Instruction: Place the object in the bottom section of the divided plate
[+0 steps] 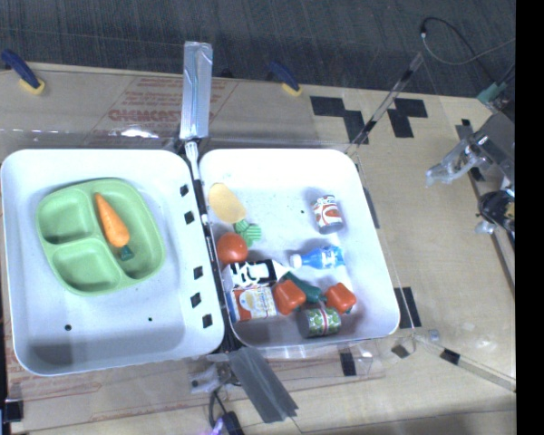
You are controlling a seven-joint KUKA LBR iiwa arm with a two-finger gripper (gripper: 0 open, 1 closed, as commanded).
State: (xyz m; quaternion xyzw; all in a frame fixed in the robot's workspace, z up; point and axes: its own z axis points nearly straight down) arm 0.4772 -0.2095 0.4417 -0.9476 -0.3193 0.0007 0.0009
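Hand [453, 163] is parked way out on the right side of the bench [453, 288], past the right bin [370, 243] and off the bins altogether. It's a pale, blurry shape at the edge of frame, so I honestly can't tell if it's open or closed. I see nothing in it.

The carrot [111, 221] is on the opposite side. It's lying in the green divided plate [42, 217], which sits in the left bin [100, 333]. From the hand that's a long reach to the left across the whole right bin, and a bit toward the near edge of the bench.

The carrot's long axis runs diagonally. The orange tip points up and left, and the green stub end is down and right, near the plate's lower right rim. As far as I can make out, it's in the long compartment on the plate's right side, not in the lower left pocket.

Whether that counts as the "bottom section" depends on how you read the plate, and I can't settle it from this angle.

If the carrot needs another pick, my guess is the hand has to close across that diagonal, not along it. If the object is meant to come from the right bin, the can [327, 213] and bottle [319, 259] are much nearer the hand.
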